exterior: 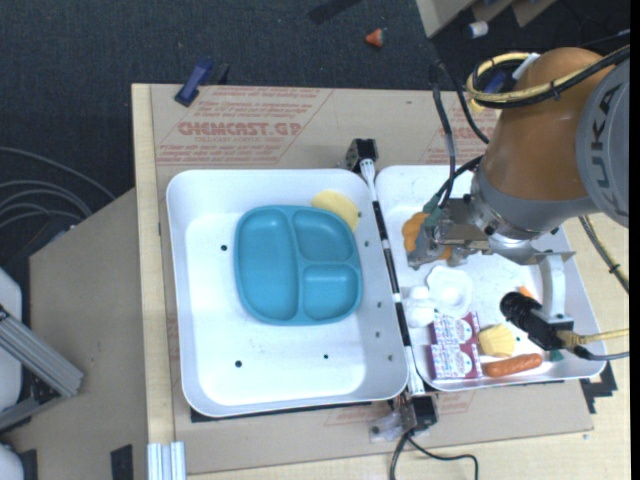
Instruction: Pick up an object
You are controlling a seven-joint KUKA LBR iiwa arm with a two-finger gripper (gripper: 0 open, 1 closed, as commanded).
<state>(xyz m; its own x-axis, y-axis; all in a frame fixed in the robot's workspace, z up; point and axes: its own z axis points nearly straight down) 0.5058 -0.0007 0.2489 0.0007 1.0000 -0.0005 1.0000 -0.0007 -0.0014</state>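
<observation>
While the claw (432, 243) hangs low in the right bin (400, 190), open or closed I cannot tell, an orange object (412, 230) sits just left of it; clutter nearer, a white cup (449, 290) and packet (452, 346), could foul any grasp.

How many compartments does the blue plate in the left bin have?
3: on the blue plate, one tall compartment along its left side, one at upper right, one at lower right.

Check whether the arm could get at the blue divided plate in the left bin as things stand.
Probably yes. The blue divided plate lies flat and uncovered in the left bin, with nothing on top. The gripper sits over the right bin, just across the divider.
</observation>
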